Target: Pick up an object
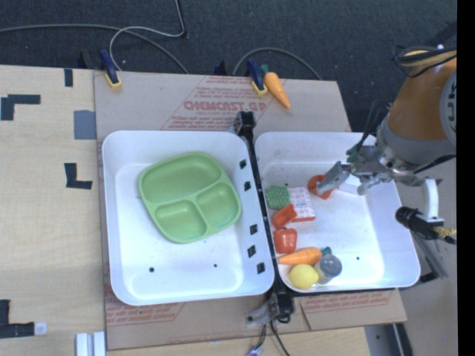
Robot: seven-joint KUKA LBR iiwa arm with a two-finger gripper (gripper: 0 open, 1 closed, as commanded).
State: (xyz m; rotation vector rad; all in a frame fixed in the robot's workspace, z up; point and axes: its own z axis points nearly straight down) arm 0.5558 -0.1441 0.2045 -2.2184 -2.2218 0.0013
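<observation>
- Gripper sits over the right bin, in its upper middle. An orange-red piece shows at the tip; you can't tell whether it is a held object or part of the finger. Whether the jaws are released or clenched can't be told from here.
- Pickable things lie bunched along the bin's left wall and front corner: green piece, white packet, two red pieces, carrot, lemon, grey can.
- The packet is nearest to the tip, just beside it. It looks flat, so likely hard to pinch.
- Better bet, by my reading: the lower red piece. It is chunky and has a little free floor on its right side.
- Come straight down, jaws wide, one finger on each side. Keep off the divider.
- Avoid the lemon and can: they touch each other, and the lemon is round and will likely roll out of a pinch.
- Close only once low, near the bin floor, then lift slowly and check that something sits between the fingers.
- Left bin holds a green tray; a second carrot lies on the cardboard outside the bins. Ignore both.
</observation>
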